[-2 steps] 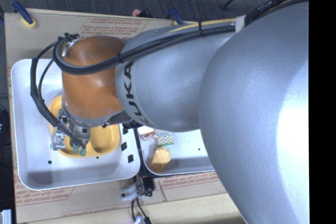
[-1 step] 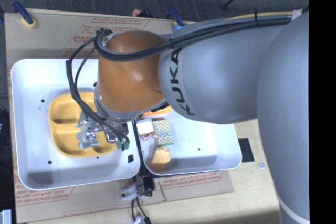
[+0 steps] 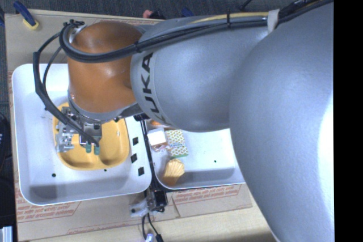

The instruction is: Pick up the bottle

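A broad, rounded yellow object lies in the left white bin, toward its middle and front. It is the only bottle-like thing I see, and the arm hides its upper part. My gripper hangs straight down over the yellow object's left half, very close to or touching its surface. The orange wrist band and the grey arm cover the back of both bins.
In the right bin lie a small white and orange box, a patterned green packet and a yellow ridged piece. Black cables loop left of the wrist. A blue clamp sits at the bench's back left corner.
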Tool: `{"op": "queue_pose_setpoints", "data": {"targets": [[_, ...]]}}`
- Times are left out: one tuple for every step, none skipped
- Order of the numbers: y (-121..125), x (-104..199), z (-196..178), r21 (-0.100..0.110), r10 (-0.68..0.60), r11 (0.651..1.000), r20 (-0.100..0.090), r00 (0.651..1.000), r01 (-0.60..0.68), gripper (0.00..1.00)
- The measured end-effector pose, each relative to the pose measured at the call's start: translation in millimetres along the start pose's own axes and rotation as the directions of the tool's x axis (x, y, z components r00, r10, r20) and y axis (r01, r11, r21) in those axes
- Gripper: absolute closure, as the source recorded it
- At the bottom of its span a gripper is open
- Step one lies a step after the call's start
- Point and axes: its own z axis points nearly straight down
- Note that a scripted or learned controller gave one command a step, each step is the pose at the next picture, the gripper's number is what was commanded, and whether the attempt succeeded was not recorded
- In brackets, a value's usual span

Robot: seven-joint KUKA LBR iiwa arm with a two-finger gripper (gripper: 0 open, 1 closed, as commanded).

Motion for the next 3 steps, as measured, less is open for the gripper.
{"op": "queue_pose_setpoints", "data": {"targets": [[-8.6, 16.9, 3.5, 0.0, -0.4, 0.916, -0.002, 0.916, 0.4, 1.0], [-30.4, -1.2, 0.4, 0.0, -0.551, 0.834, 0.001, 0.834, 0.551, 1.0], [-29.6, -1.7, -10.0, 0.001, -0.553, 0.833, 0.003, 0.833, 0.553, 1.0]]}}
